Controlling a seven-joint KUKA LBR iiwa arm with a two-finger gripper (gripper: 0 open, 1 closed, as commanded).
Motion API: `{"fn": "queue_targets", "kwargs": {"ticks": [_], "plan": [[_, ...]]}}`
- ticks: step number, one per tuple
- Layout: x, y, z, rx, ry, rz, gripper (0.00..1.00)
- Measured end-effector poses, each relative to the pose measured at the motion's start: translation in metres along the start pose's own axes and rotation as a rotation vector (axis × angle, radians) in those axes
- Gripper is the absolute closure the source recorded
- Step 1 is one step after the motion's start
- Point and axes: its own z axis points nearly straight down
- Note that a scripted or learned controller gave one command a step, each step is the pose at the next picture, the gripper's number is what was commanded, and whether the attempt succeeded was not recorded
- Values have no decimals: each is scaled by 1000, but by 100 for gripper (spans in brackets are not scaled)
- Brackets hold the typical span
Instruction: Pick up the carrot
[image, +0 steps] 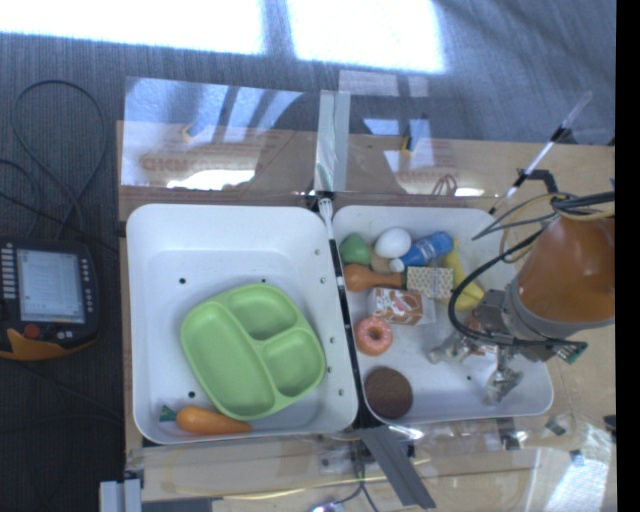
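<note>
Camera view: smooth tapered orange carrot (211, 422) beside glossy green plate (253, 349); metal gripper (478, 365) splayed, grasping nothing.

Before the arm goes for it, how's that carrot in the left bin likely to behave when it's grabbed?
The carrot looks like a smooth toy, so probably stiff and light. Its tapered round body may roll or slip out of a pinch. It lies against the bin's front wall beside the green plate, which likely leaves little room around it.
</note>
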Motion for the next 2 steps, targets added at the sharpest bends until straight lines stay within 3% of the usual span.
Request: {"fn": "queue_targets", "kwargs": {"ticks": [1, 2], "plan": [[-3, -1, -11, 6, -5, 1, 100], [-65, 42, -2, 7, -1, -171, 100]]}}
